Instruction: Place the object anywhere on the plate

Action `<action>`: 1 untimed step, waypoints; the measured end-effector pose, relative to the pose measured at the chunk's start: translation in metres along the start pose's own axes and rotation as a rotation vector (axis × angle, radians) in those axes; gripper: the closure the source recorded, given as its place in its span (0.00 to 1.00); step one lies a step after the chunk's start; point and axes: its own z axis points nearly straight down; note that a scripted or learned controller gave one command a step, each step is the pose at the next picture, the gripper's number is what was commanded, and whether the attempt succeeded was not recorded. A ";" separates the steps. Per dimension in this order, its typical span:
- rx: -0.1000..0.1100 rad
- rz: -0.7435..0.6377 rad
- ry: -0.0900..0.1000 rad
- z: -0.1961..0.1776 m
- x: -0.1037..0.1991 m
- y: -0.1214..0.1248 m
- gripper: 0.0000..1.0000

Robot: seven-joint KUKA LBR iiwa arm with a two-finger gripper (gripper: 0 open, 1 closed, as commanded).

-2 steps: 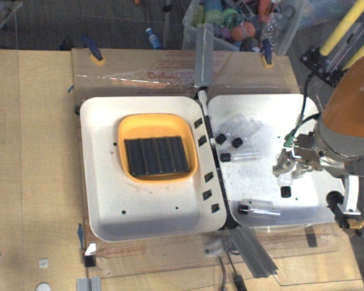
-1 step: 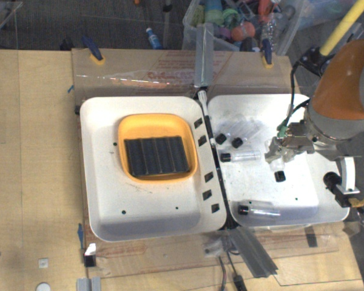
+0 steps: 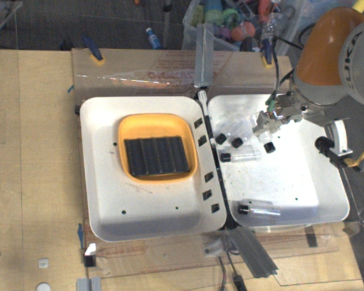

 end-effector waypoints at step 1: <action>-0.002 -0.193 -0.001 0.010 0.014 0.047 1.00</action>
